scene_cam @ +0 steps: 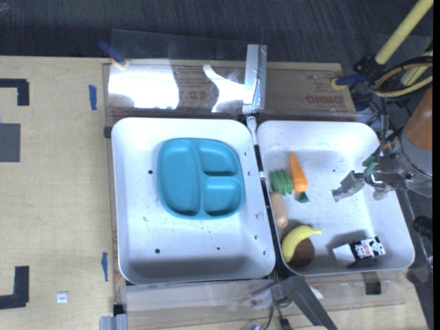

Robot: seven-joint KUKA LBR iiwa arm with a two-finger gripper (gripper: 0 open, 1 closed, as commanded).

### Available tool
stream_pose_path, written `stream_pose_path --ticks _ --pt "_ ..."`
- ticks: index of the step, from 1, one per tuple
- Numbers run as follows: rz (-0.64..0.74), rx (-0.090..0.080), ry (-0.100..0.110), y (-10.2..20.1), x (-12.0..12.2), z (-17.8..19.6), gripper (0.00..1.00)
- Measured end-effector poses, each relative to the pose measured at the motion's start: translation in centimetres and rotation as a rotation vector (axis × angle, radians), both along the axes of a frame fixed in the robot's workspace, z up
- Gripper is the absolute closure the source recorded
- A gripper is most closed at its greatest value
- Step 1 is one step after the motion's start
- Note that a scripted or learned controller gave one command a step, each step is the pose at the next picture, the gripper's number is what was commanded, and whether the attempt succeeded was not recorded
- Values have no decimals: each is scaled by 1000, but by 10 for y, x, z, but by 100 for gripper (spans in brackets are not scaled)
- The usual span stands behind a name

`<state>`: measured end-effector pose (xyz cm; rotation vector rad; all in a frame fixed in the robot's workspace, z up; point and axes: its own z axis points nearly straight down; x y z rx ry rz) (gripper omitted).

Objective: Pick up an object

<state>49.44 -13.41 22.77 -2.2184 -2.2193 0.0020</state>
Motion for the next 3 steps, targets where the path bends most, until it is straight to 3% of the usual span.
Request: stream_pose_path --ticks 1,2,3 --pt "85 1 0 66 46 -44 0" --pt "214 -5 -22 34 112 -125 0" --pt "214 -4 -32 35 115 -112 100"
